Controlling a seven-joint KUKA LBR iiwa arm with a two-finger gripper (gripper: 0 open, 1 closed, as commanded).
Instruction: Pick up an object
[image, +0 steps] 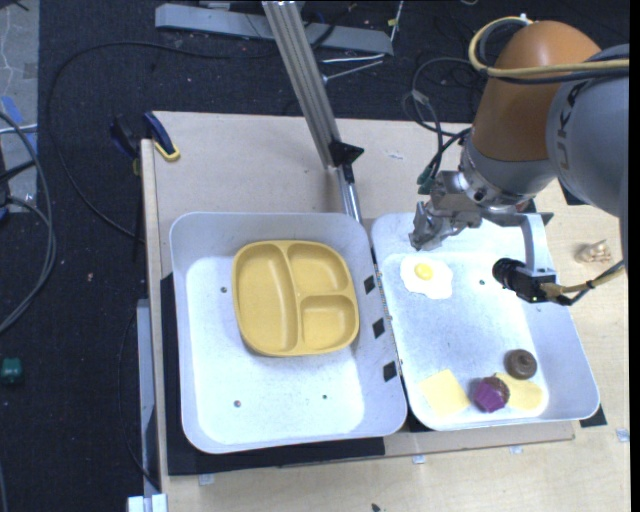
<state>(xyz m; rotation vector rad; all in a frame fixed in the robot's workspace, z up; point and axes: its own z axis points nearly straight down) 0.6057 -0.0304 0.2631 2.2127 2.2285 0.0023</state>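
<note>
My gripper (428, 232) hangs over the far left corner of the right bin (566, 345), just beyond a toy fried egg (428, 278) that lies flat on the bin floor. Nothing shows in the gripper. Toward the bin's near edge lie a brown donut (519, 364), a purple piece (489, 394), a pale yellow square slice (443, 392) and another pale yellow piece (529, 398).
The left bin (192, 330) holds a yellow divided plate (296, 297). A slanted metal pole (312, 90) stands behind the bins. A black fitting (520, 277) on the arm hangs over the right bin's far side. Small bits (597, 252) lie on the bench at right.
</note>
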